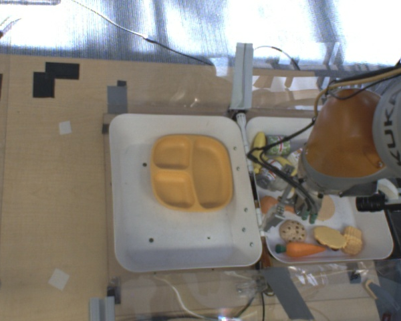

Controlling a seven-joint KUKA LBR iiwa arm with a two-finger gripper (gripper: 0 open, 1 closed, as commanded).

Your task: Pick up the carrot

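Observation:
The carrot (304, 249), orange with a small green top at its left end, lies flat near the front edge of the right bin (381, 249). My gripper (293, 216) hangs over the middle of that bin, just behind the carrot and above a speckled cookie (291, 231). Its fingers (274, 217) are spread open with nothing between them. The grey arm with its orange band (344, 136) covers the back right of the bin.
Crackers (329, 237) and a waffle piece (352, 241) lie right of the carrot. A banana (259, 142), a can (278, 144) and an orange item (268, 203) crowd the bin's left side. The left bin (130, 246) holds a yellow divided plate (190, 171).

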